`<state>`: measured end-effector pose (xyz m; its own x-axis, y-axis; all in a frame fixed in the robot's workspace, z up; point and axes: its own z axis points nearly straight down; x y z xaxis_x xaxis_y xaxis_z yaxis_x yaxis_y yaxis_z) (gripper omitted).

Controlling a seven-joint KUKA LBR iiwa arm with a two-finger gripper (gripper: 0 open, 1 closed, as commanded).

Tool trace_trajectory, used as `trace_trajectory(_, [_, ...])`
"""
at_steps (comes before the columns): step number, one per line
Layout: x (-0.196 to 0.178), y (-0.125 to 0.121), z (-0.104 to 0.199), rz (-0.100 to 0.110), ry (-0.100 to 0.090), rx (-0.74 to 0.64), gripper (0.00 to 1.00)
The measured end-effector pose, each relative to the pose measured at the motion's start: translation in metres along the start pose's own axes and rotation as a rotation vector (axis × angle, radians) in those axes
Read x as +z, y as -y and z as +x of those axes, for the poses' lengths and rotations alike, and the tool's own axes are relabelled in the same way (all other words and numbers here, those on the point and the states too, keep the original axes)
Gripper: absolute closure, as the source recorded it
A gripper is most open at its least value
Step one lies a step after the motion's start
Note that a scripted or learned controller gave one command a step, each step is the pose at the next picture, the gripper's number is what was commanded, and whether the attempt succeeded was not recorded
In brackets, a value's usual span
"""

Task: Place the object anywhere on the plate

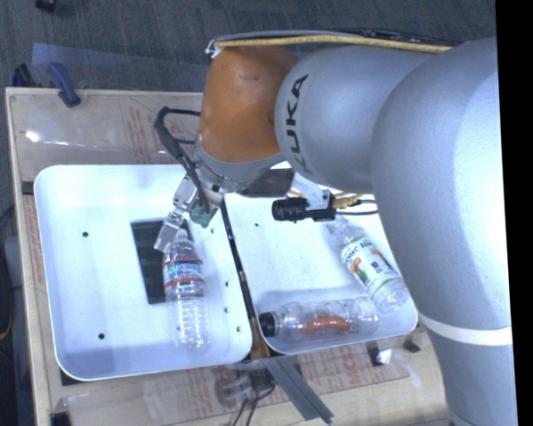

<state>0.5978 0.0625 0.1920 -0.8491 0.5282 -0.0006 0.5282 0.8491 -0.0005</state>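
A KUKA arm point(360, 131) reaches in from the right over two white bins, its gripper point(179, 219) poised above the left bin point(73, 262) at the cap end of a clear water bottle point(185, 292) — whether the fingers have closed on it cannot be told. The bottle lies just beside a dark flat plate point(149, 258), overlapping its edge, while two more bottles point(369, 263) point(318, 321) rest in the right bin point(277, 252).

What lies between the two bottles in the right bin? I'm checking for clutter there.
Bare white bin floor separates the green-labelled bottle from the black-capped bottle in the camera view.
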Motion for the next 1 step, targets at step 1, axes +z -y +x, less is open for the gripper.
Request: trace_trajectory(1, [0.0006,0.0110,0.0170,0.002,-0.003,-0.146,0.00])
